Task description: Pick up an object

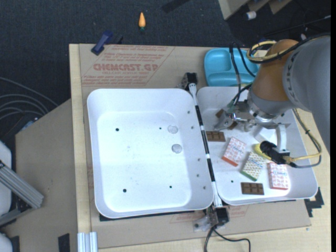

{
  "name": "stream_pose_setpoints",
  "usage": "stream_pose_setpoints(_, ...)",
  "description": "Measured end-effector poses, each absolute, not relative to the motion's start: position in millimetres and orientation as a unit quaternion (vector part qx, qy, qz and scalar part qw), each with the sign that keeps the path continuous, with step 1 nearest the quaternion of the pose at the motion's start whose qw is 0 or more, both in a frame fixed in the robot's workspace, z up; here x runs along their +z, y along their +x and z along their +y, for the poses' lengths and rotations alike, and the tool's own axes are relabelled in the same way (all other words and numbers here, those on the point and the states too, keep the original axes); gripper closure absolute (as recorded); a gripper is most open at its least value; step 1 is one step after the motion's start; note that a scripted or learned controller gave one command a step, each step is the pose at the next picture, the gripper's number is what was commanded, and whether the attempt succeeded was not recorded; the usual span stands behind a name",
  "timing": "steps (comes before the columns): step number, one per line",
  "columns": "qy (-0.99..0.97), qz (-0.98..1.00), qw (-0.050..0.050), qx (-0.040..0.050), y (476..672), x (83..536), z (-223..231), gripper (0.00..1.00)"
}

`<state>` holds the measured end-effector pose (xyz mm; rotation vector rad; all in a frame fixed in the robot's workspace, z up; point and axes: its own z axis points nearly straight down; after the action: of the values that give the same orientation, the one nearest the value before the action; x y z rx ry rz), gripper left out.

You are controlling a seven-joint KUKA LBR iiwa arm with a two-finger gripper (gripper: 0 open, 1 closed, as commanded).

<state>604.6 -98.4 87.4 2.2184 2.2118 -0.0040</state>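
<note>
bench [131,62]: printed brown board | two white bins [142,151] | floor [47,14]: dark carpet

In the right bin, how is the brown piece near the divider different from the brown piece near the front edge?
The brown piece near the divider lies close beside the arm's wrist; the brown piece near the front edge lies far from it. The first looks shorter, the second longer and darker. The second lies just below the patterned packets; the first lies left of them. Both are flat, rectangular and lie in the right bin.
</note>
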Motion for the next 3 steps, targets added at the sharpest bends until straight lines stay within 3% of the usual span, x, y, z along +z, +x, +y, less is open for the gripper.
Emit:
stream_pose_setpoints(1, 0.708, 0.706, 0.002, 0.0010, 605.1, 96.7, -94.9, 1.00)
stream_pose_setpoints(2, 0.707, 0.707, 0.000, 0.0007, 599.3, 225.0, -29.6, 1.00)
stream_pose_setpoints(3, 0.707, 0.707, 0.000, -0.0001, 598.8, 224.4, -30.0, 0.00)
